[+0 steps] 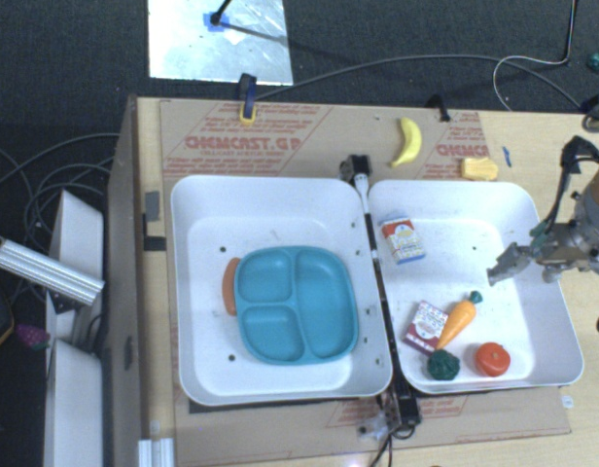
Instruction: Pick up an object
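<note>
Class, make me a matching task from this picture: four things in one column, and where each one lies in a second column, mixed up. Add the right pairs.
Things:
1. banana
2. blue plate
3. carrot
4. clamp

Places:
A. in the left bin
B. in the right bin, against a small red box
C. on the cardboard behind the right bin
D. at the cardboard's far edge, behind the left bin

Pairs: 1-C, 2-A, 3-B, 4-D

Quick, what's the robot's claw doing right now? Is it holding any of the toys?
Gripper: over the right bin, nothing seen between its fingers; whether it's open or shut cannot be told.
</note>
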Available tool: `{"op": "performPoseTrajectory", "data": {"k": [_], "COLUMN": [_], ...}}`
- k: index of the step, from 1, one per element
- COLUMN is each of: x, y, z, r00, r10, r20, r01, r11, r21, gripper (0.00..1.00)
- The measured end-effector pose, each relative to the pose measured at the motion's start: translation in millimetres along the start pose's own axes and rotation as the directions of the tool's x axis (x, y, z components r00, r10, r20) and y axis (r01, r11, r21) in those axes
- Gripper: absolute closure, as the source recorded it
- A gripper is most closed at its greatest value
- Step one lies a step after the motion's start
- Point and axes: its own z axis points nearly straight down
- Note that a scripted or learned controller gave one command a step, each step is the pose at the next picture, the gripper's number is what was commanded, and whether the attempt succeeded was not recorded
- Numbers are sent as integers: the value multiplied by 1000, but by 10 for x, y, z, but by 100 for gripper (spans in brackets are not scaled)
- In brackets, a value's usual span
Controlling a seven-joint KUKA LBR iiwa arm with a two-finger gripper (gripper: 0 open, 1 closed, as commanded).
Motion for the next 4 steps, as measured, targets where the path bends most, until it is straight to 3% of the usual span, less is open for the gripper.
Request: {"op": "performPoseTrajectory", "data": {"k": [1, 2, 3, 4], "x": [100, 202, 214, 637], "y": [353, 156, 172, 87], "z": [953, 1579, 1469, 638], "r00": [1000, 1000, 1000, 1000], "r10": [1, 2, 1, 0], "r20": [-1, 1, -2, -1], "r01": [-1, -2, -1, 0], "r11": [1000, 1000, 1000, 1000], "r21": [3, -7, -10, -2], "gripper": [0, 0, 100, 100]}}
